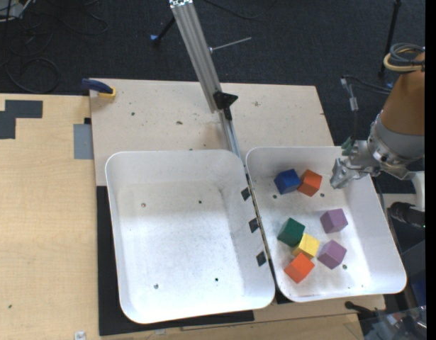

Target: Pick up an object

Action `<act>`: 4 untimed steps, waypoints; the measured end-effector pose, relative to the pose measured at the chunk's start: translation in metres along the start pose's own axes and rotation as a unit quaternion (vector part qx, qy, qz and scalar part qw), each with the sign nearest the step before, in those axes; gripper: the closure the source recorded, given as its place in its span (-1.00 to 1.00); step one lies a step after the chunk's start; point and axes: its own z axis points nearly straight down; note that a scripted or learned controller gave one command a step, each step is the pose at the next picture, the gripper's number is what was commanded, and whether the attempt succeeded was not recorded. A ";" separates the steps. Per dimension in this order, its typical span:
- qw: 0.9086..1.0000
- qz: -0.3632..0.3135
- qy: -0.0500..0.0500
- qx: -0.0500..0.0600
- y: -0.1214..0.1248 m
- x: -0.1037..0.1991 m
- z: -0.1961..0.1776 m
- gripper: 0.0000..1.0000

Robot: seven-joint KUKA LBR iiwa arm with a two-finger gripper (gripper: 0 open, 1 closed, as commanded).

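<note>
The gripper (pixel 339 178) of a KUKA arm (pixel 400 122) hangs over the upper right part of the right bin (pixel 388 261), its tip just right of an orange cube (pixel 310 183); nothing shows between its fingers, and whether they are parted or closed cannot be told from this angle. A blue cube (pixel 287 181) sits touching the orange cube's left side. Lower in the same bin, a purple cube (pixel 334 220) lies apart, while a green cube (pixel 291 231), a yellow cube (pixel 308 245), a second orange cube (pixel 299 267) and a second purple cube (pixel 332 253) cluster near the front. The left bin (pixel 125 183) adjoins on the wooden bench (pixel 161 115), where a slanted aluminium post (pixel 200 55) rises behind the bins.
</note>
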 end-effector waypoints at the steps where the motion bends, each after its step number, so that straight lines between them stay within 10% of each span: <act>1: 1.000 -0.002 0.001 0.002 0.015 0.050 0.000 1.00; 4: 1.000 -0.002 0.001 0.002 0.012 0.201 -0.017 1.00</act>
